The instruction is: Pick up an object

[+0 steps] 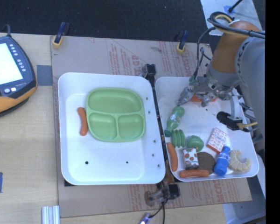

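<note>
Now the gripper [194,93] hovers at the right bin's [252,174] far edge; whether it is spread I cannot tell. Nearest, the green bottle [174,118] lies just below-left, long axis slanting toward it.

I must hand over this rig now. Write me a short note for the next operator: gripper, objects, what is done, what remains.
Gripper: over the top of the right bin, nothing visibly held.
Right bin: green bottle, blue bottle, red-and-white carton, small can, croissant, two sausages, crowded at its lower end.
Left bin: green divided tray, one sausage beside it.
Done: nothing picked.
Left: grasp and lift one object.
</note>
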Robot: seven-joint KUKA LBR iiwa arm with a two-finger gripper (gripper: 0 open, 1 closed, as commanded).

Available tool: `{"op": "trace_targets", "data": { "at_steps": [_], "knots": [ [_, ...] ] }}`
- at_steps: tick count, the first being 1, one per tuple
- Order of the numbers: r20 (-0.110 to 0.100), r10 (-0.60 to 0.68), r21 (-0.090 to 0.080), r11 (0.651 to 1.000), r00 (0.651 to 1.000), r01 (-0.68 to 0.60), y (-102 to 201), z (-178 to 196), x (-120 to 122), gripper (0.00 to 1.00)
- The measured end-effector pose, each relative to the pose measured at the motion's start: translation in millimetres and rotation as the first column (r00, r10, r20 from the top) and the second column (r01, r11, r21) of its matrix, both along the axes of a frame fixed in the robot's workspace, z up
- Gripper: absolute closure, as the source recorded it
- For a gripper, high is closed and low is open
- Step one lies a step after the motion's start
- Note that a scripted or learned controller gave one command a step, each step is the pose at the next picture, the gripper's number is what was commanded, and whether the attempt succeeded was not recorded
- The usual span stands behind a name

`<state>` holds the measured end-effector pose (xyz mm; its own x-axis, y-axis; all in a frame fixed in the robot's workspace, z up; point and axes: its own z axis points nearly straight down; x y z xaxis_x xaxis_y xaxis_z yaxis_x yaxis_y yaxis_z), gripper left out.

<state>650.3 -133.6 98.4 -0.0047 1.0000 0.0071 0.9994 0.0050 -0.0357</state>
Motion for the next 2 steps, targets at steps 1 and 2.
{"op": "trace_targets", "data": {
  "at_steps": [1,2],
  "knots": [
    [0.013,-0.006,-0.004,1.000,1.000,0.006,-46.7,-9.7,1.2,0.00],
    [0.034,-0.002,-0.007,1.000,0.999,0.002,-77.9,37.7,6.2,0.00]
  ]
}}
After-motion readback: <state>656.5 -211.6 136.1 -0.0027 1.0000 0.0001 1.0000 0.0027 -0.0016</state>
